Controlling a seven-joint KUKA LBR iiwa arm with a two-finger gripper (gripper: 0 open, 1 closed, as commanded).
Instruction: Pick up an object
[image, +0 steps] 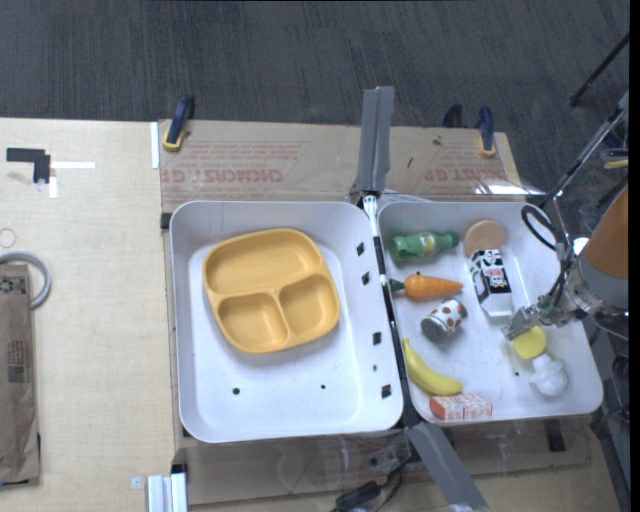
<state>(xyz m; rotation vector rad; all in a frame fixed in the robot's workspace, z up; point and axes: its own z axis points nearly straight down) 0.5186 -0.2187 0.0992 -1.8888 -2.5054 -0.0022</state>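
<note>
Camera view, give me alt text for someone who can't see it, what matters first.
A robot arm reaches in from the right, its pincer low over a yellow lemon in the right bin, which also holds a green bottle, carrot, banana and small carton. The left bin holds a yellow divided plate.

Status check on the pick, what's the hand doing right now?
Hand low in right bin, near side. Nothing seen held. Yellow object right beside it, white object just past. Milk carton close by.
</note>
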